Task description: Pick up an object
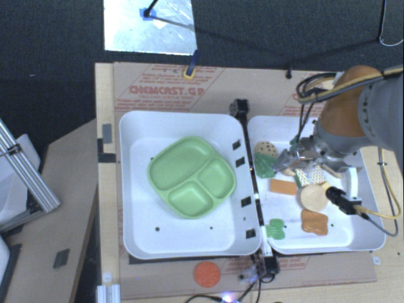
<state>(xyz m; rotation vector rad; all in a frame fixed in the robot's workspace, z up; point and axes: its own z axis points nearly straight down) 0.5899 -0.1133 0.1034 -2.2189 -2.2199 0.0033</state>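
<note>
**Camera setup: single fixed overhead view**

One camera, mounted above the bench (pixel 158 84), looking down at a slant. Far enough back to frame both white bins whole: left bin (pixel 136 188), right bin (pixel 360 232), plus the dark floor beyond the bench's far edge. Arm (pixel 360 109) enters from frame right. No second view, so no overlap between views.

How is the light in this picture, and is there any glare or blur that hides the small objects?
In the camera view, the light is even and soft. The silver sheet at the top shines with glare. The left bin and green divided plate look sharp. In the right bin, the gripper area is soft and cluttered, so the small food pieces beside it are hard to make out.
</note>
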